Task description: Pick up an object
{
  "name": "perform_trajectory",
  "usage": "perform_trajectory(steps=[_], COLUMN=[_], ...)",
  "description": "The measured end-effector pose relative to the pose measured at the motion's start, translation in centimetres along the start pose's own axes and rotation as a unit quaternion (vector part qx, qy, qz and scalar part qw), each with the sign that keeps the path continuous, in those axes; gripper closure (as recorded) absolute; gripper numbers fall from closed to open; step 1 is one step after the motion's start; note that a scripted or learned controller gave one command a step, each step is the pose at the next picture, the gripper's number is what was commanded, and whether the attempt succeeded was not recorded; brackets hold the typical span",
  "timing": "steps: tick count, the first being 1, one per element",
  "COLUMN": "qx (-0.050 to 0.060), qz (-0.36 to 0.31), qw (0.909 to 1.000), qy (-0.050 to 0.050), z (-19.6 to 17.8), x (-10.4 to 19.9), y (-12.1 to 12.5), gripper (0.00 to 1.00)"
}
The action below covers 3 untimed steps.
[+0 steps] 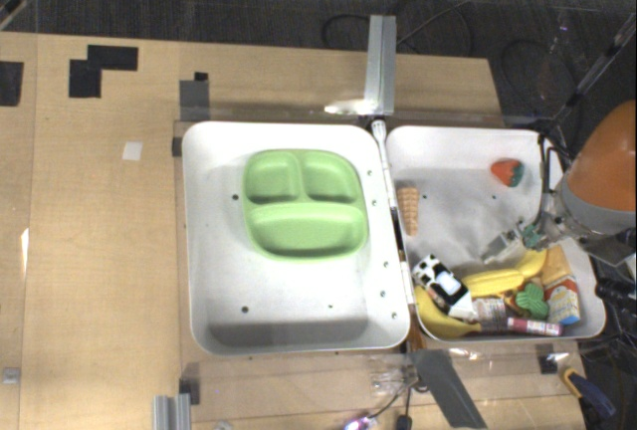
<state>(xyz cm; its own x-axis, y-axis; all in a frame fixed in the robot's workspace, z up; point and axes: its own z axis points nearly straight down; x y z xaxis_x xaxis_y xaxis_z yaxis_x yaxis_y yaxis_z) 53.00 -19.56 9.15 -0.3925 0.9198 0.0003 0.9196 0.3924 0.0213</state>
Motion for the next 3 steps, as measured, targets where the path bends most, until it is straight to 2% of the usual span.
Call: perform_trajectory(steps=[1, 2, 3], qx=[0.008, 0.0, -0.009], qz=[0.19, 0.125, 0.124], qw=[0.9818, 0.9922, 0.9922], qy=[-0.003, -0.007, -0.012], z=[-1.2, -0.1, -1.3], x=[3.5, 7.7, 7.5], y=[4.0, -0.6, -0.1], gripper=[0.0, 0.0, 1.0])
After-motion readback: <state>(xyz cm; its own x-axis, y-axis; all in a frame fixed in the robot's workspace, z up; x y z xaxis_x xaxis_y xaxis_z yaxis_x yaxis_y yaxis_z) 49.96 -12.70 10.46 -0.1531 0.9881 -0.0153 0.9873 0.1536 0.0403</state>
